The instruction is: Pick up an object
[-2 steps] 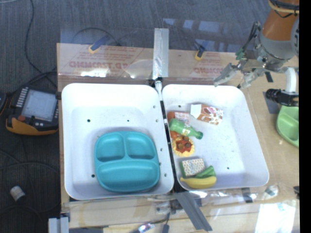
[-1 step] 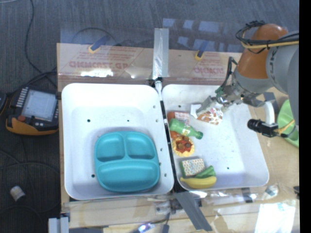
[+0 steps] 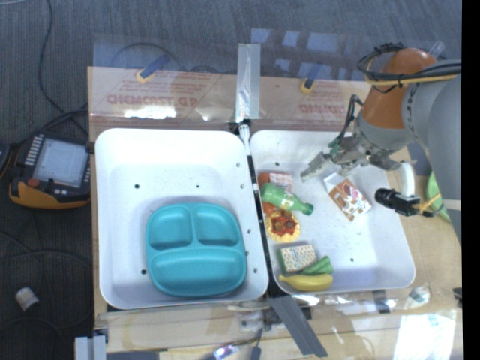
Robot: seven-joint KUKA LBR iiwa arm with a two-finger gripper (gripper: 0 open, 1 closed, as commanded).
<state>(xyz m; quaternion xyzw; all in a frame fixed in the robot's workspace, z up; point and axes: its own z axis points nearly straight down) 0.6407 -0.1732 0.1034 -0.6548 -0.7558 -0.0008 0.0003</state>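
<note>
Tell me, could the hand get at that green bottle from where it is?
Probably yes. The green bottle lies uncovered on top in the right bin, and bare floor separates it from the hand. Other toys crowd its lower side, though.

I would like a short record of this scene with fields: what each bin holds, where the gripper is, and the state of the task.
left bin: one teal divided tray
right bin: green bottle, pizza slice, banana, small packet, other small items along its left wall
gripper: over the right bin's upper part, above the packet, nothing seen between its fingers
task state: no object picked up yet
</note>
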